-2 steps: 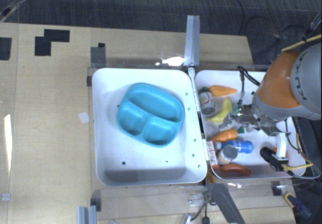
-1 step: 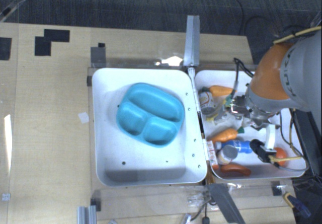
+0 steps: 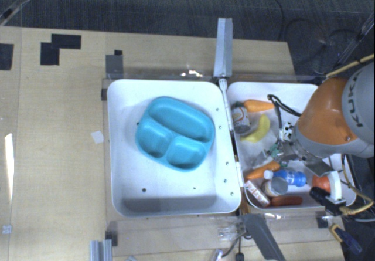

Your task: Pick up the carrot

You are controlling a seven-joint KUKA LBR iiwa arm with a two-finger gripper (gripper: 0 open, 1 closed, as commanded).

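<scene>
Orange and tapering, the carrot (image 3: pixel 258 105) is lying at the far end of the right bin (image 3: pixel 304 87), just beyond a banana (image 3: pixel 260 129) and beside a small can (image 3: pixel 238 115). The arm (image 3: pixel 331 122) is reaching in from the right, its tool (image 3: pixel 280 149) hanging low over the bin's middle, near the banana and apart from the carrot; whether it is open or closed cannot be told. A blue tray (image 3: pixel 174 132) is sitting in the left bin (image 3: pixel 120 154) on the wooden surface (image 3: pixel 53 148), while a bottle (image 3: pixel 288 181) is crowding the right bin's near end.
</scene>
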